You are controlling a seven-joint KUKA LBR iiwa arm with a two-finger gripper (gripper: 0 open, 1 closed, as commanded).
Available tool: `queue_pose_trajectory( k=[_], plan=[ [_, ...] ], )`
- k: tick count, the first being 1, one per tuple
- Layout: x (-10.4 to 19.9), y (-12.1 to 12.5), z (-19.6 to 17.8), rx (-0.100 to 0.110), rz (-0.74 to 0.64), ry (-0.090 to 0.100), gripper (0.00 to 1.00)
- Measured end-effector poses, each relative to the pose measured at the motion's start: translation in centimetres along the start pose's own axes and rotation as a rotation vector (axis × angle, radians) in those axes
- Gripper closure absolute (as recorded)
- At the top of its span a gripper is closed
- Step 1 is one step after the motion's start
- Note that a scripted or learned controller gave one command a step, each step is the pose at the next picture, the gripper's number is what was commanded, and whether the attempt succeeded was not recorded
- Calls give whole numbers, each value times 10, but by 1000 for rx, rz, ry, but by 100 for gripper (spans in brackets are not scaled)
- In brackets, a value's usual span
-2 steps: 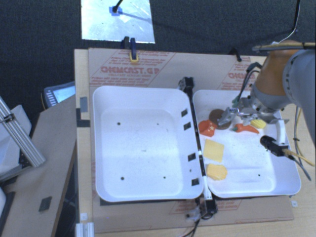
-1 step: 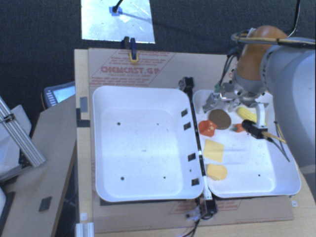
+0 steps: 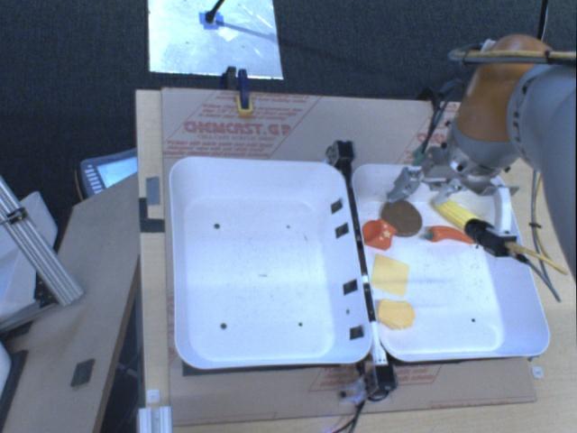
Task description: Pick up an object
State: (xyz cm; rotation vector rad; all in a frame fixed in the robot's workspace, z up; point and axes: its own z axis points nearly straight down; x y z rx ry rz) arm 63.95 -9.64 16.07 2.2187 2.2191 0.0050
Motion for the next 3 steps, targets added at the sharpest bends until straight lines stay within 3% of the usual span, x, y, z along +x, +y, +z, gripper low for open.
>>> queue_pose_trajectory(
  k=[1, 2, 3],
  plan=[
    [13, 30, 52, 1, -6, -1, 0],
    [29, -3, -29, -1, -5, 1, 0],
    [4, 29, 81, 4, -2, -1, 0]
  ],
)
